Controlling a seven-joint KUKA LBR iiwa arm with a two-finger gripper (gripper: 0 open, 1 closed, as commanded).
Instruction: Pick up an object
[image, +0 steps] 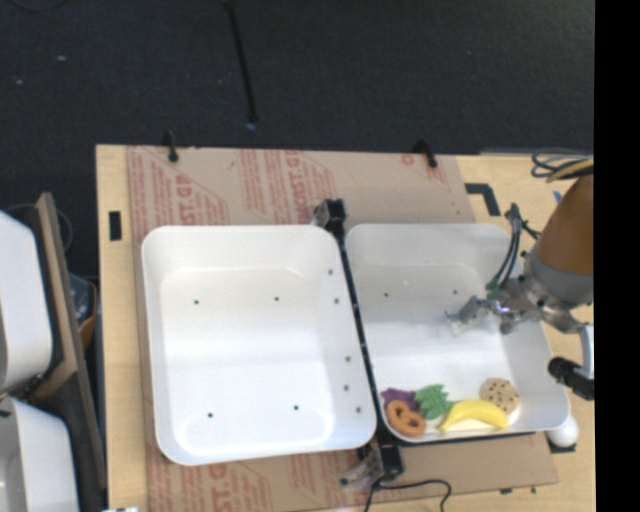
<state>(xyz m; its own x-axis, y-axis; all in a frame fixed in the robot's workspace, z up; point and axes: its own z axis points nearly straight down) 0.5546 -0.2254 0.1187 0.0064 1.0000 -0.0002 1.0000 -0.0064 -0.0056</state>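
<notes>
The left bin (250, 340) carried nothing the task could use; everything lay in the right bin (430, 250), bunched along its near edge. From left to right there sat a pretzel (405, 418), a purple piece (397, 398) just behind it, a green leafy piece (433, 400), a banana (473, 414) with its long axis running left to right, and a cookie (499, 395). The gripper (468, 312) hung over the bin's middle, farther back than the row and slightly left of the banana, holding nothing; whether it was spread or closed could not be told. Any pick called, by my judgement, for travel toward the near edge.
</notes>
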